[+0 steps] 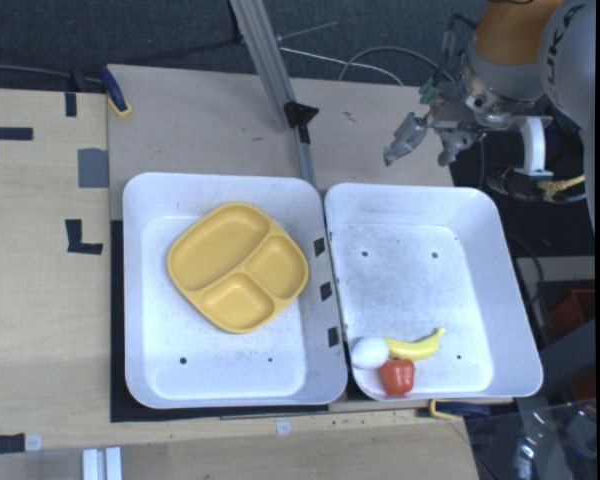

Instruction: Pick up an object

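Banana (417, 345), a small yellow toy, lies in the near corner of the right bin (480, 268), touching a white egg (370, 352) and a red pepper (397, 376). It looks light, rigid and smooth, likely slippery; pinching across its curved middle seems best. A yellow divided plate (238, 266) sits in the left bin (145, 298). The end effector (425, 140) hovers beyond the right bin's far edge, fingers spread, pinching nothing.
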Tool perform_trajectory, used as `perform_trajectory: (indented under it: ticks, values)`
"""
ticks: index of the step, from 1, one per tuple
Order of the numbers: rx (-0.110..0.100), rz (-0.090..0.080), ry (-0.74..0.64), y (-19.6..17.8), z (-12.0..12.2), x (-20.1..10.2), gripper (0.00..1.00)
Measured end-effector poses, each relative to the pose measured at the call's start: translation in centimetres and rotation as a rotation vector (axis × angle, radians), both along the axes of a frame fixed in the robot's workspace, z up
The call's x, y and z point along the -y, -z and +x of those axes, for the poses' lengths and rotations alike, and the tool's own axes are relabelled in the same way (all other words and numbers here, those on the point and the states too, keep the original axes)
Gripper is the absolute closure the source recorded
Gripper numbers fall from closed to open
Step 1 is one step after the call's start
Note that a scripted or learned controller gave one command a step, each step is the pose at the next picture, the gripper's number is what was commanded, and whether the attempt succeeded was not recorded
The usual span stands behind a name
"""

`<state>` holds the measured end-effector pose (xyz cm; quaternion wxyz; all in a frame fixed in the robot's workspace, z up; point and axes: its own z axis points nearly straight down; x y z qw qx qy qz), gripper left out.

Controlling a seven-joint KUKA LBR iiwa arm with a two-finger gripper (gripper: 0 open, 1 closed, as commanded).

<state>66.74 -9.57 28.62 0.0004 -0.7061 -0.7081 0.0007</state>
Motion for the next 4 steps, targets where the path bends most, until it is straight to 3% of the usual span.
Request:
perform_trajectory:
  ticks: [1,4]
  values:
    - [0.000,0.000,0.000,0.0,0.0,0.0,0.00]
    - [-0.007,0.000,0.001,16.4,0.2,0.8,0.00]
